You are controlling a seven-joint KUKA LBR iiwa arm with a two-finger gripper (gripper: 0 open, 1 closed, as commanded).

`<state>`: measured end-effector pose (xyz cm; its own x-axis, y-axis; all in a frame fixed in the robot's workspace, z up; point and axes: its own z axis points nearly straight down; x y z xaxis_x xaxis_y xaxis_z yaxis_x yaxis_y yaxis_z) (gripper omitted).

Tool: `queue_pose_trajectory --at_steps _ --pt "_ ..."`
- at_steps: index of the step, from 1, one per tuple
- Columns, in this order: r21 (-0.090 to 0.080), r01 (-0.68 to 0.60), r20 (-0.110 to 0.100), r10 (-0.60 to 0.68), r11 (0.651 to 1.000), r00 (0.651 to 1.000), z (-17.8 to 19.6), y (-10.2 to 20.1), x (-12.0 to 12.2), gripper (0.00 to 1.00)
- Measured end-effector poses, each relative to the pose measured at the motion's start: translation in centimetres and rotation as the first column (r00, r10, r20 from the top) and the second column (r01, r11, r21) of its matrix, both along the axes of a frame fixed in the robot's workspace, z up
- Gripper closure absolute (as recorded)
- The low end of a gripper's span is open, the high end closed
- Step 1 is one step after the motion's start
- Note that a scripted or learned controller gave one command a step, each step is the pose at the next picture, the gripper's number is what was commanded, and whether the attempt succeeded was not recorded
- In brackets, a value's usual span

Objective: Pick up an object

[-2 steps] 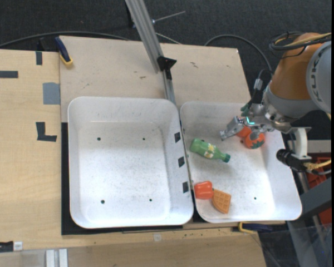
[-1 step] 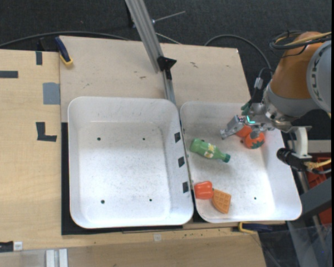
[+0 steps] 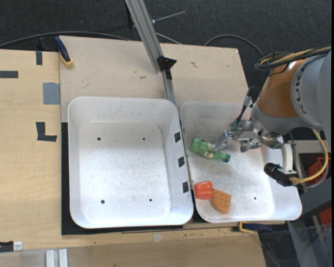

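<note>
hand: hand (image 3: 224,142) sits low in the right bin (image 3: 278,207), tips at the green object (image 3: 209,149); grip state cannot tell.
target: green object lies centre-right of frame, near the bins' shared wall.
progress: nothing visibly lifted; secure grasp and raise judged left.
room: divider wall close on the left; orange block (image 3: 204,190) and waffle piece (image 3: 222,201) lie lower, apart.

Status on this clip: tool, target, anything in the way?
Tool low in right bin, at green bottle; grip unconfirmed. Red block and orange waffle piece lie apart near front wall. Nothing blocking.
</note>
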<state>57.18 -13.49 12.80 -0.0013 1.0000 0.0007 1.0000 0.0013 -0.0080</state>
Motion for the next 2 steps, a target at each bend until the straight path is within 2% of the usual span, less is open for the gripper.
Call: queue_pose_trajectory --at_steps 1,2 --pt "-0.005 -0.001 0.028 0.001 1.0 1.0 -1.6 -0.09 0.7 0.0" --pt "-0.001 -0.001 0.024 0.001 1.0 1.0 -0.86 0.12 0.64 1.0"
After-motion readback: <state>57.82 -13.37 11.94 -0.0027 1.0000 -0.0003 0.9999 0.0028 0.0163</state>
